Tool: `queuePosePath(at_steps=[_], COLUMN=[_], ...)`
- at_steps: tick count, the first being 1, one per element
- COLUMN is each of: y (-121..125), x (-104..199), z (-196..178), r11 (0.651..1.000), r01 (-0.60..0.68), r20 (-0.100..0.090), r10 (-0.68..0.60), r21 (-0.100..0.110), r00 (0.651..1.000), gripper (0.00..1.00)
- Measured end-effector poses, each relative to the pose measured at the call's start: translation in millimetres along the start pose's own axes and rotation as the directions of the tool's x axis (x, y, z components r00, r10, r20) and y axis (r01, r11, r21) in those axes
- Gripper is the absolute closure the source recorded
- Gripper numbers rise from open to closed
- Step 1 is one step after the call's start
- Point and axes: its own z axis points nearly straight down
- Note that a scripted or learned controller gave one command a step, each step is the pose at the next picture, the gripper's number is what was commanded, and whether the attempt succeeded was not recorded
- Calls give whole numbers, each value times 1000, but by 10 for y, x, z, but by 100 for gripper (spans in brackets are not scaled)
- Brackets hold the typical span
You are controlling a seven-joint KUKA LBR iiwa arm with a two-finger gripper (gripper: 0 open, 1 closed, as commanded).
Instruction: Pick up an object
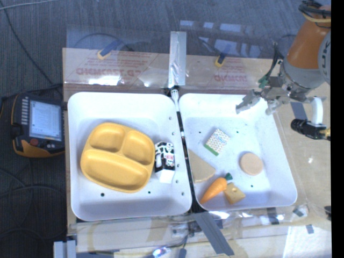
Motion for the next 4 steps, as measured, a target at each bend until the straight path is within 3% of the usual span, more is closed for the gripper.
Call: queuePosePath(at_steps=[1,2,3,4], y=[-366,-512,-501,-543], x=[608,662,669,1338], z=[839,1224,1126,-303], r11=[969,988,988,1000], r01=[248,152,153,-23], r20=[0,3,2,3], r10=[-248,-152,-153,23], r21=[0,-13,-14,-1], r00=[969,988,988,1000], gripper=[0,0,100,100])
